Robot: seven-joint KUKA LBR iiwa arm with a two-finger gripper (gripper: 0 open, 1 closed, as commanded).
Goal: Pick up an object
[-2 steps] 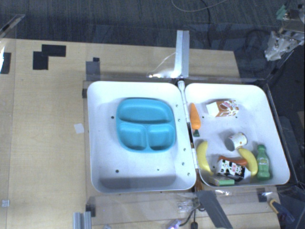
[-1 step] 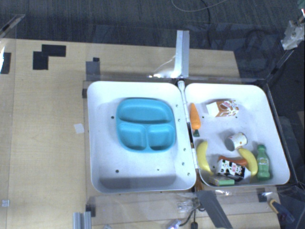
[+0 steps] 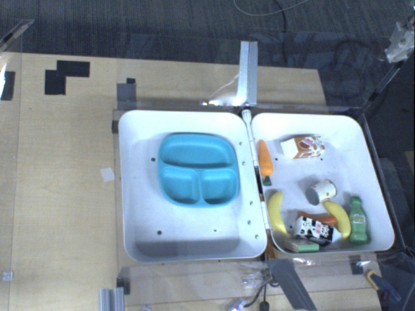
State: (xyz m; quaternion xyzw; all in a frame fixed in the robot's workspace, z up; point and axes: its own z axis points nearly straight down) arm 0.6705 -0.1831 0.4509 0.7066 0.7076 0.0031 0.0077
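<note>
Your left bin holds a blue divided tray, while your right bin holds a carrot, two bananas, a green bottle, a white cup and a small carton.

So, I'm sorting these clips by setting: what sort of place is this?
Probably a robotics lab test bench, not a kitchen. Two shallow white bins sit side by side on a wooden bench; one holds a blue divided tray, the other toy food like a banana and a carrot. Cables trail across the floor.
</note>
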